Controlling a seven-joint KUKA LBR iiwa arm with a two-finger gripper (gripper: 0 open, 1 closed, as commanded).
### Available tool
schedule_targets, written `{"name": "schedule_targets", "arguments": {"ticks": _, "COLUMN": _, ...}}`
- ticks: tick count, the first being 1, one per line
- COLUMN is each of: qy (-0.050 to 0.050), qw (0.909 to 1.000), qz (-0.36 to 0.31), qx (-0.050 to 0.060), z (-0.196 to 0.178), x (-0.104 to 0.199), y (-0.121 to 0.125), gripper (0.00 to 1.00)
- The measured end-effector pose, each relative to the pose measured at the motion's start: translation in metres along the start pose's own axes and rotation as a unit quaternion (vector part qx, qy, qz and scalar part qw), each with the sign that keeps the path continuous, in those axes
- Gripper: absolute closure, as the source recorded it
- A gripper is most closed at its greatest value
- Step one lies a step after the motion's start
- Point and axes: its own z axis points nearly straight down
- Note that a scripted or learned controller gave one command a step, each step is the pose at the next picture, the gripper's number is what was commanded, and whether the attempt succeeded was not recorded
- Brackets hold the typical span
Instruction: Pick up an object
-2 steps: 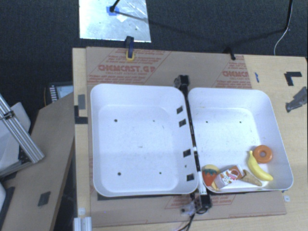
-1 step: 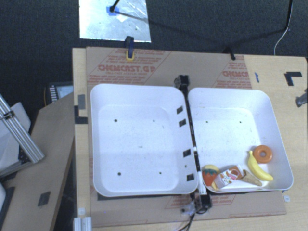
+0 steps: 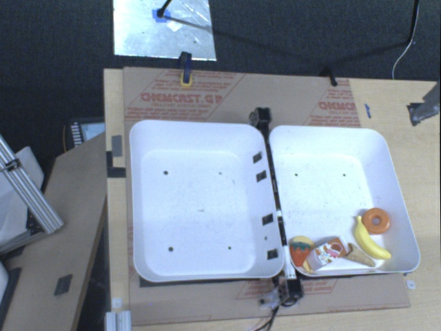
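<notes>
Camera view takes in the wooden bench, with a printed cardboard sheet lying under both bins. The left bin and the right bin sit side by side, touching along a row of black clips down the middle. Beyond the bench, at the far left, a shiny metal plate lies on the dark floor.

All the objects to pick sit in the near right corner of the right bin. A yellow banana curves along the right wall. Left of it lies a red and white packet, and left of that, against the middle wall, a red-orange round toy. An orange ring rests just beyond the banana's far end. A small brown wedge lies between the packet and the banana.

A grey piece of the gripper juts in at the far right edge, well apart from the objects; I cannot tell whether it is open or closed, and nothing is seen in its hold.
</notes>
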Motion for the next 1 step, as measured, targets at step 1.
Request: {"name": "schedule_targets", "arguments": {"ticks": 1, "qy": 0.001, "qw": 1.0, "qz": -0.001, "qx": 0.005, "z": 0.0053, "x": 0.0796, "y": 0.0008, "gripper": 0.0}}
